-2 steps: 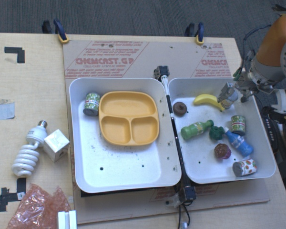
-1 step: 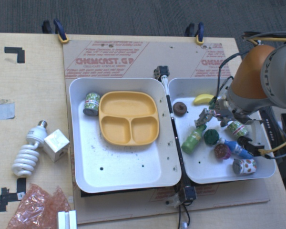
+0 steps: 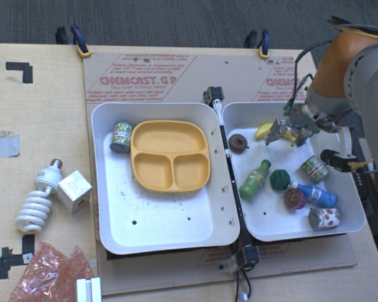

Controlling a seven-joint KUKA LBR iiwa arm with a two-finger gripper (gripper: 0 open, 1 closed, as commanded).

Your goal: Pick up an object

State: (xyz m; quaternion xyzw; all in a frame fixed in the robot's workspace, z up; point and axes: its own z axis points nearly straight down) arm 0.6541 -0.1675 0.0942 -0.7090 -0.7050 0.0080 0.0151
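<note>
Over the right shallow white bin (image 3: 264, 231): grey two-finger gripper (image 3: 285, 131), grip state not discernible, beside a yellow plastic banana (image 3: 263, 130). Nearby: green plastic bottle (image 3: 254, 180), brown round doughnut (image 3: 238, 143).

The grey arm (image 3: 365, 68) enters from the right, its orange band (image 3: 340, 61) above the wrist. The wrist angles down and leftward, ending in the gripper (image 3: 282, 133). Its 2 fingers point down-left; their spacing is unclear from this angle.
</note>
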